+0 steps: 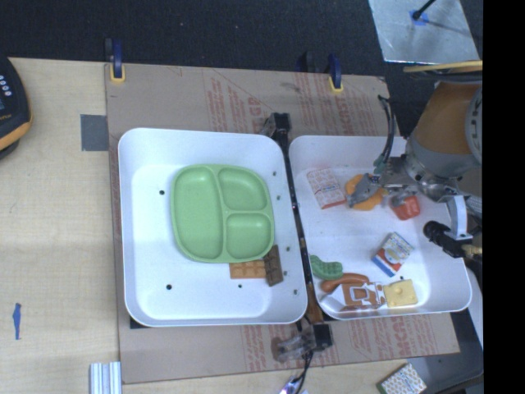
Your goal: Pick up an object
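Red print repeats across cardboard sheet [246,97] under bins; too blurred to read.

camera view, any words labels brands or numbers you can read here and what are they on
No text here can be read.
Cardboard sheet: rows of red print, too blurred to read.
White packet: reddish print, too small.
Small blue and white box: markings blurred.
Patterned card at the lower edge: too small.
Dark device at the left edge: buttons, no legible figures.

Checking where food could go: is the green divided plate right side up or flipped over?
Right side up: the green divided plate shows its three hollow compartments facing up in the left bin.
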Tool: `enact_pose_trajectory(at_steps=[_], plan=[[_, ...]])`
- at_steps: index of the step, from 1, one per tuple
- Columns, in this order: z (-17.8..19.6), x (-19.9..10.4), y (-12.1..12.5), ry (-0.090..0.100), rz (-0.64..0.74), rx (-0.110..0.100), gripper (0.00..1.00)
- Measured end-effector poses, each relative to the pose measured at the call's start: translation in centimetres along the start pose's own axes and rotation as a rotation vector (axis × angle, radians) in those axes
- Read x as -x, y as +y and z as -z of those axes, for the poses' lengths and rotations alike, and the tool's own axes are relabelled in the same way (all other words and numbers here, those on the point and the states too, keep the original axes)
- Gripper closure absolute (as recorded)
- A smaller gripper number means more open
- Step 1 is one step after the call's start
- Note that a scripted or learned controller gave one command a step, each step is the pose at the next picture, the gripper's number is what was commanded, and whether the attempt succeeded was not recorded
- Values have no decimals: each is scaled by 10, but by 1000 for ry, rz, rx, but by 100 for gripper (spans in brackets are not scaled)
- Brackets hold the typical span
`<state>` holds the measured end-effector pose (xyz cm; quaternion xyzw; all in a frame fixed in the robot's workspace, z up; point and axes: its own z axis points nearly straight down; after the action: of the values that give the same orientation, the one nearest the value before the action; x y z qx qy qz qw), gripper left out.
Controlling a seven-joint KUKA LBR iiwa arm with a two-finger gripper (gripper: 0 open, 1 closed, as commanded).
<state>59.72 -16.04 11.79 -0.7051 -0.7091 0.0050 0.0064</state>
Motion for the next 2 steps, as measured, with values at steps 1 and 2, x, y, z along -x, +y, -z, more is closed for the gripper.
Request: enact_pose_trajectory(at_steps=[1, 2], plan=[[-24, -30, 27, -5, 3, 16, 0], [-10, -28, 28, -4, 2, 18, 100]])
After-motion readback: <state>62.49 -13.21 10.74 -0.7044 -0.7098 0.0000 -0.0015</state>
